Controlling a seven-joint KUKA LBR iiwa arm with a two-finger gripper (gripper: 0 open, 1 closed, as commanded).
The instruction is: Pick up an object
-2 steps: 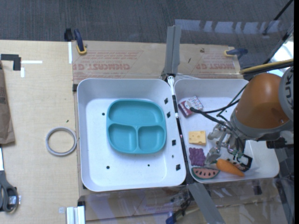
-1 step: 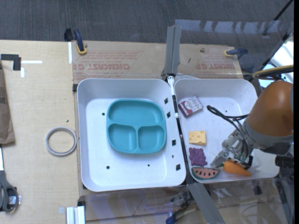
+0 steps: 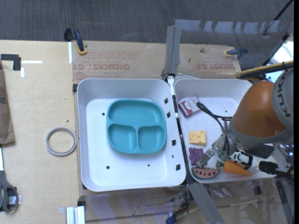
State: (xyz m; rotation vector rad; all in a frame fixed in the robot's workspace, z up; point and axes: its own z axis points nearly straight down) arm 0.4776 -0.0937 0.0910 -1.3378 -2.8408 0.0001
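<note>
I see the arm (image 3: 261, 111) reaching in over the right bin (image 3: 212, 85), gripper (image 3: 216, 152) down low near the bin's front edge. Can't tell how far apart the fingers are; wrist and cable block the tips. Nothing visibly between them. Gripper sits just beside the grapes (image 3: 197, 156), with the melon slice (image 3: 205, 173) at the front edge just below it and the carrot (image 3: 236, 168) near the front right. Cheese (image 3: 197, 137) lies mid-bin, apart from the gripper. Red packet (image 3: 188, 106) sits toward the back left corner. Left bin (image 3: 91, 139) carries a teal plate (image 3: 137, 126), centred. Grey ring (image 3: 61, 141) lies on the bench, left of the bins.
</note>
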